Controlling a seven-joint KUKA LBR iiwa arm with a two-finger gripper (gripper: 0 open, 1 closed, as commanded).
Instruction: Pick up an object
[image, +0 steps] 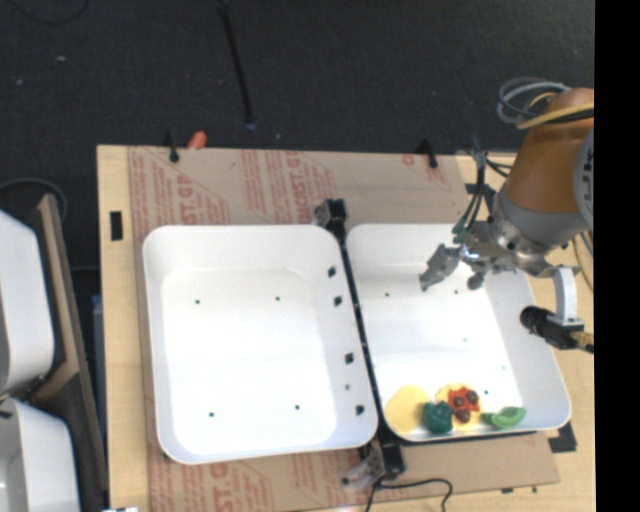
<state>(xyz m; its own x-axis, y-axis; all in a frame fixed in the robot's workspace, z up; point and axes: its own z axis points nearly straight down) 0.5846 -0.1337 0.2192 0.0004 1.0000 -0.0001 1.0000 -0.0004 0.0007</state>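
Several small objects lie along the near edge of the right bin (520, 330): a pale yellow round piece (405, 405), a dark green lump (437, 417), a red and orange toy (460, 400) and a bright green piece (506, 417). My gripper (455, 272) hangs over the far part of the right bin, well behind those objects. Its two grey fingers (436, 268) are spread apart with nothing between them.
The left bin (160, 300) sits beside the right one, with a black divider (350, 320) and clips between them. Both rest on a cardboard sheet (250, 180) on the bench. A black fixture (550, 325) juts over the right bin's right rim.
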